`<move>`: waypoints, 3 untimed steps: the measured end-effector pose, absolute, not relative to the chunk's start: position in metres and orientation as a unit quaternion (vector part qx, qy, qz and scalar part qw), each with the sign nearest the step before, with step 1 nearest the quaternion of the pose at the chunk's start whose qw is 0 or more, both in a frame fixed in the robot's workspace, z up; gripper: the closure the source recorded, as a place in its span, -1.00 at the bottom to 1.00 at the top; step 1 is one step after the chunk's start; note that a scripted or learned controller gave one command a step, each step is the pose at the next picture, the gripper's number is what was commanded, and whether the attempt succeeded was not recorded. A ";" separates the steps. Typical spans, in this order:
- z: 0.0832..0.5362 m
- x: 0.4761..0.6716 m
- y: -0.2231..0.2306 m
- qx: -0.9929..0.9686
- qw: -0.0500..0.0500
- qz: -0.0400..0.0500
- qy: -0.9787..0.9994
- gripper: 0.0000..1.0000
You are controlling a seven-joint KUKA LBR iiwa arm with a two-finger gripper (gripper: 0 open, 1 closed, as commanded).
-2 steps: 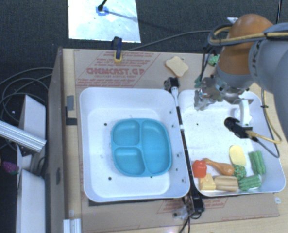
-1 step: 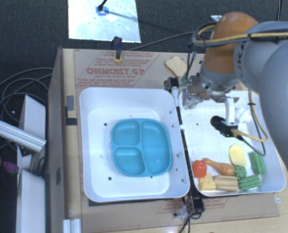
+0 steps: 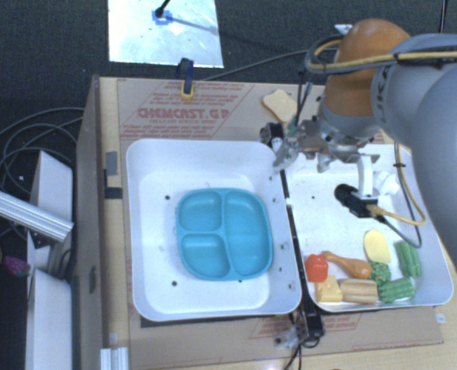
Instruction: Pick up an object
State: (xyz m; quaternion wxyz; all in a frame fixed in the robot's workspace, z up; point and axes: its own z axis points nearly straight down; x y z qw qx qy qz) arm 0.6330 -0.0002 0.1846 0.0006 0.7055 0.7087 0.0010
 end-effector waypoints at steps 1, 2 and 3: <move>0.185 0.669 -0.044 0.707 0.002 0.001 0.707 -1.00; 0.130 0.668 -0.091 0.707 0.000 -0.001 0.707 -1.00; 0.084 0.669 -0.090 0.706 0.000 0.000 0.708 -1.00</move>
